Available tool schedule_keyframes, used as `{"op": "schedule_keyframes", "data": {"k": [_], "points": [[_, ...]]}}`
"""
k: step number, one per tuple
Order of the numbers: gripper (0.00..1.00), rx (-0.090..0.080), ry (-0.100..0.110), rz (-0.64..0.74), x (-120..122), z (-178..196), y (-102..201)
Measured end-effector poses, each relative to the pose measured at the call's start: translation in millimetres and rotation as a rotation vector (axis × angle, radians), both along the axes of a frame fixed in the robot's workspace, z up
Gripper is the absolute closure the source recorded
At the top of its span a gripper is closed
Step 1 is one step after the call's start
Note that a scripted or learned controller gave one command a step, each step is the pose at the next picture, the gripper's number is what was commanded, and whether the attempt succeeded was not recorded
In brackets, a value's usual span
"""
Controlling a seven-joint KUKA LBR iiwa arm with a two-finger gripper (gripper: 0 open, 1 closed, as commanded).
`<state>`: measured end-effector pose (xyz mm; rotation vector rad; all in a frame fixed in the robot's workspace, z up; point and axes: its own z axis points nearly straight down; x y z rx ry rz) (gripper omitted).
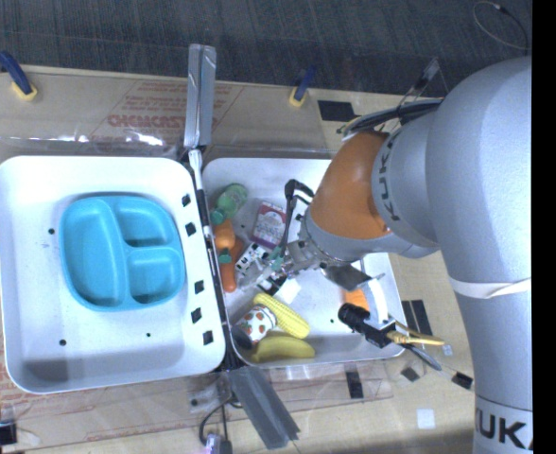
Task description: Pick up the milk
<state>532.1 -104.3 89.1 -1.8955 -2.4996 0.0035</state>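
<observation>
The milk looks like a small white carton with black patches, lying in the right bin near its left wall. My gripper is down in this bin just to the right of the carton, close to it or touching it. The orange-banded wrist hangs over the middle of the bin and hides what is beneath it. The view does not show whether anything sits in the gripper.
Around the carton lie a green vegetable, a carrot, a clear packet with a red label, a corn cob, a banana and a small round spotted item. The left bin holds a blue divided tray.
</observation>
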Motion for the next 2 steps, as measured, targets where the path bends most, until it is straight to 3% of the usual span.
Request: {"op": "schedule_keyframes", "data": {"k": [1, 2], "points": [[1.0, 0.0, 0.003, 0.004, 0, 8, 0], [1.0, -0.002, 0.001, -0.092, 37, 165, 48]]}}
